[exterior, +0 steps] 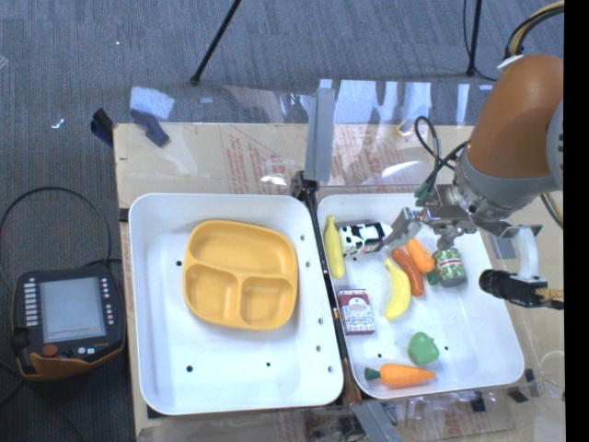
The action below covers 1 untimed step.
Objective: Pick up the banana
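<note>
I was a grey arm with an orange band, reaching in from the right over the worktop point(212, 150), which carried two shallow white bins side by side. My fingers point(440, 238) hung over the upper middle of the right bin point(479, 339), and I could not tell whether they were spread or pressed together, because my own wrist covered them from above.

The banana point(398, 289) lay near the centre of the right bin, running from top to bottom with a slight curve, just below and to the left of my fingers. Nothing of mine touched it. A second, slimmer yellow fruit point(333, 246) lay along that bin's left wall. A black-and-white cow toy point(361, 237) sat beside it near the top edge. Two orange carrots point(413, 263) lay slantwise just right of the banana, and a small green jar point(450, 267) stood beyond them. A little red box point(355, 310) rested left of the banana's lower end. A green pepper point(423, 347) and another carrot point(405, 375) lay near the bottom edge.

The left bin point(166, 357) held a yellow divided plate point(241, 273) in its upper middle.
</note>
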{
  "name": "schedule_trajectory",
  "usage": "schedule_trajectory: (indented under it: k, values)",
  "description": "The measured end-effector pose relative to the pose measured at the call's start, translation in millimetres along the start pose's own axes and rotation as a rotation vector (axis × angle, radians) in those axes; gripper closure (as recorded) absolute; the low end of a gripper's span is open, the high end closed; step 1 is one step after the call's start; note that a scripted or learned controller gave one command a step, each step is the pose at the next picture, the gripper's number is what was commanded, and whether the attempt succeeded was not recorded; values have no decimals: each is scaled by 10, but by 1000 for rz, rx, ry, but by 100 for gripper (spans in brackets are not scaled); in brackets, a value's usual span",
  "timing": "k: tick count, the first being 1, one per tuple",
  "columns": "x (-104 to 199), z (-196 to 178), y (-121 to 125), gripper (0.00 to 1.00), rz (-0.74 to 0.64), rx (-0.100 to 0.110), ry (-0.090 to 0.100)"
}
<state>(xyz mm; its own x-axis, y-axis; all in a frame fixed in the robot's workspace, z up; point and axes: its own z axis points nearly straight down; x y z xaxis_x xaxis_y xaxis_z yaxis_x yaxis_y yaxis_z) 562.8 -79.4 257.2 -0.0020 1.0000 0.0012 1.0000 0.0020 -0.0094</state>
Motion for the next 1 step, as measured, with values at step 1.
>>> schedule_trajectory:
  k: [1]
  values:
    - [-242, 847, -247, 0, 70, 0, 1]
